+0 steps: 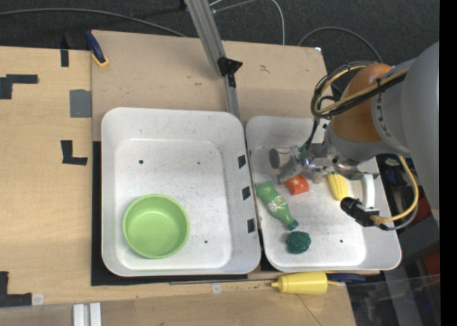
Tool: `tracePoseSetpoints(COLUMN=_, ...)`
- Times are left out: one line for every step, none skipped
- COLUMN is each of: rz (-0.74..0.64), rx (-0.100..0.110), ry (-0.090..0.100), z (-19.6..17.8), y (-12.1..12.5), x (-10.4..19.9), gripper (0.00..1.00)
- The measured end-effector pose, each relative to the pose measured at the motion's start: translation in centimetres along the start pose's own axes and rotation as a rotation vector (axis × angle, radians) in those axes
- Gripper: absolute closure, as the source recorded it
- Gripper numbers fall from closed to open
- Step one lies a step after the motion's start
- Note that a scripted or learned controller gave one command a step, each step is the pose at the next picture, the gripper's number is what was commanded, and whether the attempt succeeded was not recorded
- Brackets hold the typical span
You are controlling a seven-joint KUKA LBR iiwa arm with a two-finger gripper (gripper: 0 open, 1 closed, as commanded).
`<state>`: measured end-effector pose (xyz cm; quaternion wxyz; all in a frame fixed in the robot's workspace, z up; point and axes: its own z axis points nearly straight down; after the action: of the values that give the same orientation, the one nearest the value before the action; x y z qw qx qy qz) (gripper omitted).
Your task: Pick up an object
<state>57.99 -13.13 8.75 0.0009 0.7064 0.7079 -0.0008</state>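
Orange block [298,185] lies in the right bin [371,250], just below the hand [289,167], whose grey fingers reach down beside it; whether they are parted or closed is hard to make out, and nothing shows between them. Near it lie a green bottle [276,205], a dark green lump [298,242] and a yellow piece [337,187], partly hidden by cables. The left bin [171,128] holds a green bowl [156,225]. Both bins sit on a wooden worktop [43,139]. The arm [385,114] bends in from the right, its wrist low over the bin.
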Motion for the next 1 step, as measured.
tracePoseSetpoints(rz=-0.001, rx=0.001, ry=0.002, z=-1.17, y=0.02, x=0.07, gripper=1.0)
